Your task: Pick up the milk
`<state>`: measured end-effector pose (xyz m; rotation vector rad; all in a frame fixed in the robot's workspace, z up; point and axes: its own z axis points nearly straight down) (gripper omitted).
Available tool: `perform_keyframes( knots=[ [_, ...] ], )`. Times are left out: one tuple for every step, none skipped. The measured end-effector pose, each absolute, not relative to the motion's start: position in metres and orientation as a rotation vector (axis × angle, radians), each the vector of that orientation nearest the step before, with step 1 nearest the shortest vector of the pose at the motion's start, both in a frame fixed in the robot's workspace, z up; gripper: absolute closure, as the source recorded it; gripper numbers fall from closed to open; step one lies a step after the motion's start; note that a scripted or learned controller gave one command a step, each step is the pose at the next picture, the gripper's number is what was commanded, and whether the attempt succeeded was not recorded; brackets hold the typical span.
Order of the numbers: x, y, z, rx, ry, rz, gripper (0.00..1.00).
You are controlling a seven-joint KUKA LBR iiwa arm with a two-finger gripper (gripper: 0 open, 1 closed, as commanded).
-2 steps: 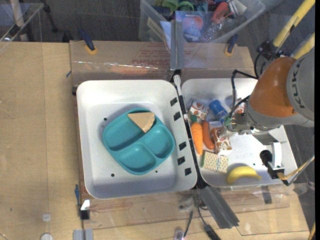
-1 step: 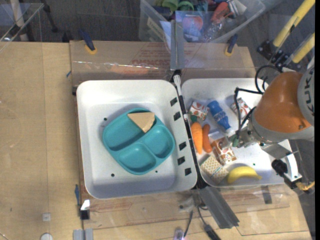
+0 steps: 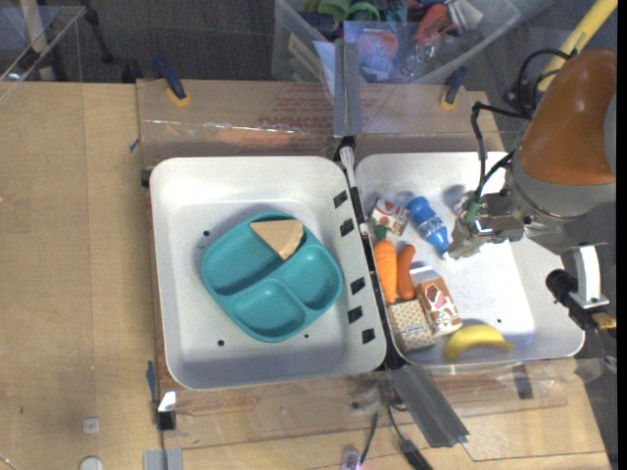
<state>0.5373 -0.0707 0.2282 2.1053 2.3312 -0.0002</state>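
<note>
The small white and red milk carton point(image 3: 437, 303) was seen lying in the right white bin point(image 3: 519, 302), toward the lower middle of the frame, and it had not been lifted yet. The grey two-finger gripper point(image 3: 468, 231) was placed above it and a little to the right, near the upper middle of that bin, apart from the carton. It could not be told whether anything was gripped, because the tip was small and blurry, and nothing was seen between its parts. The step in hand was judged to be the reach toward the milk. For the next move, the gripper would need to be brought down and to the lower left, right over the carton. The way was crowded. An orange carrot point(image 3: 389, 267) was touching the carton's left side, a tan waffle-like block point(image 3: 409, 324) was just below it, and a yellow banana point(image 3: 473, 340) was close at the lower right. A blue bottle point(image 3: 429, 222) was just beside the gripper. In the left bin point(image 3: 186, 262), a teal divided plate point(image 3: 269, 277) with a tan wedge point(image 3: 278, 235) was kept well apart.
</note>
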Motion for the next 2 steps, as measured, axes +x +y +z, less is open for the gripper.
perform_keyframes(
  knots=[
    [0.537,-0.071,0.228,2.106,2.331,0.000,0.00],
    [0.524,-0.094,0.138,2.172,2.272,-0.002,0.00]
  ],
)
